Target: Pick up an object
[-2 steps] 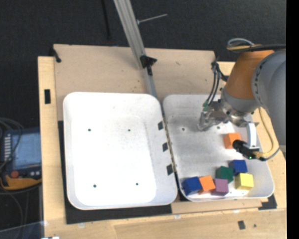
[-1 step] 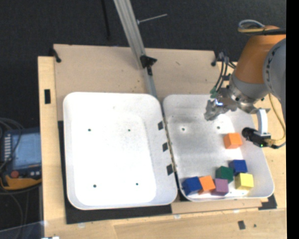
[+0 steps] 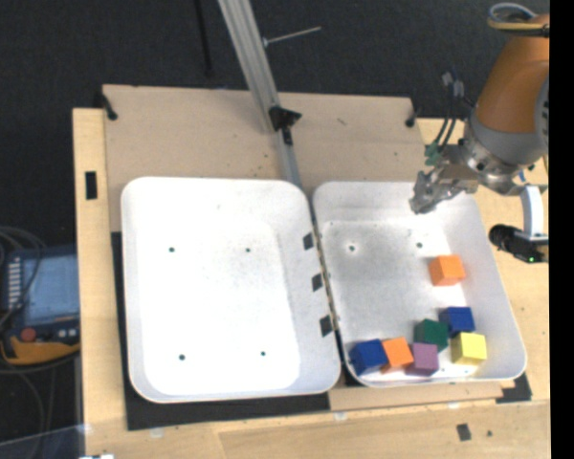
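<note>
Start at the fingers (image 3: 427, 197): you see them hanging over the far rim of the right bin (image 3: 478, 220), tips pointed down and toward the bin's middle, with nothing between them. The view is too small to tell whether they are spread or pressed together. Above them rises the grey wrist and the orange band of the arm (image 3: 517, 84).

The nearest thing you could take is the orange cube (image 3: 447, 270), lying alone below the fingers and a little to their right, well apart from them. Farther out, along the near wall of the same bin, sits a cluster: a blue cube (image 3: 457, 318), a green cube (image 3: 431, 333), a yellow cube (image 3: 470, 347), a purple cube (image 3: 425, 357), a second orange cube (image 3: 398, 352) and another blue cube (image 3: 368, 355), several touching. The left bin (image 3: 220, 285) lies well away on the surface.

By the look of it, you are in the approach step; nothing is grasped yet. The next move calls for carrying the fingers over one cube, the lone orange one being the least crowded, and lowering them with a gap wide enough to straddle it.
</note>
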Tool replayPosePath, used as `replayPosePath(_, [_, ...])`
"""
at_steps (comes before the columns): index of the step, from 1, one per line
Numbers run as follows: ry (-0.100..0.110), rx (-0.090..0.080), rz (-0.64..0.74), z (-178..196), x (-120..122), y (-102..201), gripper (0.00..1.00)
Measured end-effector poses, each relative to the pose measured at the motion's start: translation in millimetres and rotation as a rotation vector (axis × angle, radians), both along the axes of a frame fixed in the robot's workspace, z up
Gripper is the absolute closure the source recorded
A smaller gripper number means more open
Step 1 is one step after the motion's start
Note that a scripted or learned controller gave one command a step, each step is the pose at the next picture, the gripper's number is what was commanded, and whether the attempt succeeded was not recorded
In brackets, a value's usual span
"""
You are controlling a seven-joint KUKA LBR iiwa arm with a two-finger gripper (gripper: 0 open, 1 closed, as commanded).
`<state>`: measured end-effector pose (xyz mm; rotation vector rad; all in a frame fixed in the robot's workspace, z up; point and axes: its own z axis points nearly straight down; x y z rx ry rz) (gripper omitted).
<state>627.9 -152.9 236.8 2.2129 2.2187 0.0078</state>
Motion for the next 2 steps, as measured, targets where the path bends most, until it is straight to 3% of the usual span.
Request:
replayPosePath(1, [0.004, 0.001, 0.002, 28.4, 1.1, -1.2, 1.0])
replayPosePath(2, [0.007, 0.002, 0.003, 34.1, -14.4, 45.1, 1.0])
